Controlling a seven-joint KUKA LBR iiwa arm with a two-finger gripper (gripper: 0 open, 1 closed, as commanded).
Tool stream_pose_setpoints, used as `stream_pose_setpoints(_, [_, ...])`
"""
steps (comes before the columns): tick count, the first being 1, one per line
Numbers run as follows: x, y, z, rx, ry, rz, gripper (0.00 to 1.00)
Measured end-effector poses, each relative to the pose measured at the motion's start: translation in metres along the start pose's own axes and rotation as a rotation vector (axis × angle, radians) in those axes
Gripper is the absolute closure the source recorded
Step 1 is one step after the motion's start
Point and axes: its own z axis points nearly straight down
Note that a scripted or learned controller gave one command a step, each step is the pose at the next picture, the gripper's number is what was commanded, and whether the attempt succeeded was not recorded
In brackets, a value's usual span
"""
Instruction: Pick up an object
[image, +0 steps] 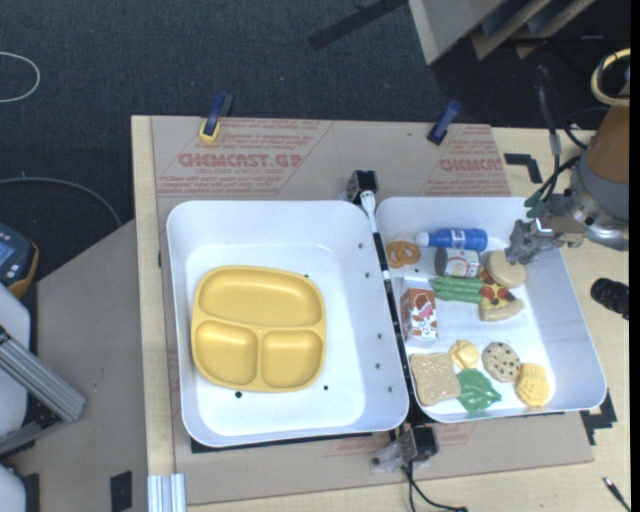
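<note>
My gripper (524, 243) hangs over the far right part of the right bin (570, 320), coming in from the right. Just below it in the view lies a tan bun (506, 270), with a pizza slice (498, 304) beside that. A blue bottle (455, 239) lies to the gripper's left, with a small jar (460, 265) and a green pickle (457, 289) in front of it. A pretzel (403, 253) and a red-and-white packet (422, 314) sit near the bin's left wall. I see nothing held in the gripper.
At the right bin's near end lie a bread slice (432, 378), a green leaf (478, 392), yellow chips (463, 353), a cookie (499, 360) and a round waffle (533, 384). A yellow divided plate (260, 327) sits in the left bin (190, 250).
</note>
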Motion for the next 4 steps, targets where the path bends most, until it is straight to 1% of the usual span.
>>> stream_pose_setpoints(1, [0.053,-0.022,-0.01,0.007,0.005,-0.004,1.0])
stream_pose_setpoints(2, [0.09,-0.047,-0.007,0.008,0.004,-0.003,1.0])
stream_pose_setpoints(3, [0.145,-0.064,0.009,0.01,0.005,-0.004,1.0])
stream_pose_setpoints(4, [0.146,-0.066,-0.01,0.001,0.002,0.0,1.0])
